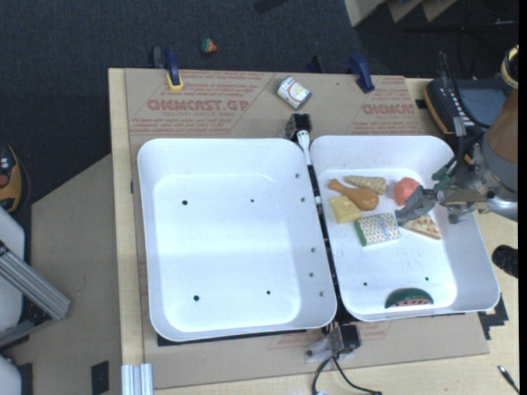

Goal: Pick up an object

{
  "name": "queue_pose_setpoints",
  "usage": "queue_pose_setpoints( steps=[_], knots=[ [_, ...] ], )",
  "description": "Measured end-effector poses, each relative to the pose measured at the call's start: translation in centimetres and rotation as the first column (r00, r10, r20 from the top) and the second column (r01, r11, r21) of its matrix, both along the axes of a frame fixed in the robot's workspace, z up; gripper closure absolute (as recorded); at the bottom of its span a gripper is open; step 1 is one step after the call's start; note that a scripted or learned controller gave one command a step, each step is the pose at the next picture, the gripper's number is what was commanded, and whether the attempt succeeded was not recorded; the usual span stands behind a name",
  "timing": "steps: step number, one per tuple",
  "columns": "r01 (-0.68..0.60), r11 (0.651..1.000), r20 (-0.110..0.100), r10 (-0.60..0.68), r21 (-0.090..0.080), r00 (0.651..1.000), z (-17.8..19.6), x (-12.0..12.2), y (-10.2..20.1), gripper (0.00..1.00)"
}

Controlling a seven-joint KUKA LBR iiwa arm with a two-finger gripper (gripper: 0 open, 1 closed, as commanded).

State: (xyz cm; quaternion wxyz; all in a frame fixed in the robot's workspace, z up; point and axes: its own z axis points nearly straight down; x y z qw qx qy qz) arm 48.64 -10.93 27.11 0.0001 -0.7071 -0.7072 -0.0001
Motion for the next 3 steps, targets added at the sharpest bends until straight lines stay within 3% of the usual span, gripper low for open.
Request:
queue_pose_setpoints(
  steps=[1,2,3],
  knots=[
    [-0.003,1.0,-0.008,0.003,0.002,1.0,-13.4,7.0,0.0,0.0],
    [-0.001,1.0,0.003,0.001,-0.006,1.0,-18.6,7.6,1.4,0.0],
    [-0.001,1.0,0.009,0.001,-0.004,1.0,-18.3,13.0,0.9,0.0]
  ],
)
